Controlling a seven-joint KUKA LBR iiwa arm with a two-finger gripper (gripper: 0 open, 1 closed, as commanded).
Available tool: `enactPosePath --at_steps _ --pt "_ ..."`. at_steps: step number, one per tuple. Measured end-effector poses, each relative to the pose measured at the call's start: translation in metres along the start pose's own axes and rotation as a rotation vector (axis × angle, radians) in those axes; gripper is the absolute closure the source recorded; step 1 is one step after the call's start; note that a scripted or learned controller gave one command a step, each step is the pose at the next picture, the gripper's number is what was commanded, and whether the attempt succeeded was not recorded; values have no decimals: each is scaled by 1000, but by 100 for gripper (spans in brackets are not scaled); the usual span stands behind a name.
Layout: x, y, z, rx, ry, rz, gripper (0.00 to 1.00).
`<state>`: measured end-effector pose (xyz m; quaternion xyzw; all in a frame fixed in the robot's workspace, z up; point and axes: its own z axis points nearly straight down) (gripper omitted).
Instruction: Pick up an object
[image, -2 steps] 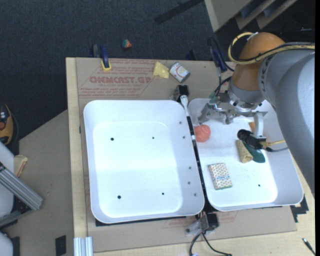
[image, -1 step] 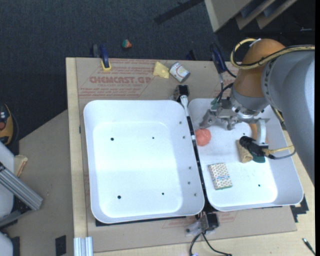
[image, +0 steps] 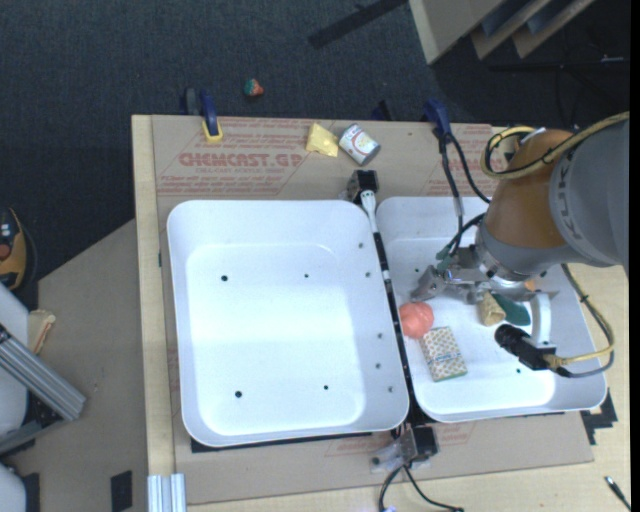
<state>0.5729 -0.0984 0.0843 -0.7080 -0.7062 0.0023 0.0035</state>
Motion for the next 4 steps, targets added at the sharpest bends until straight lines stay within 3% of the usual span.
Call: enactPosePath --at_steps 1,2,3,4 --pt "31 35 -175 -30 -3 -7 0" --pt "5 13 1 5 -1 1 0" --pt "-10 19 -162 -23 -6 -2 0" --pt "-32 5 8 0 0 2 0"
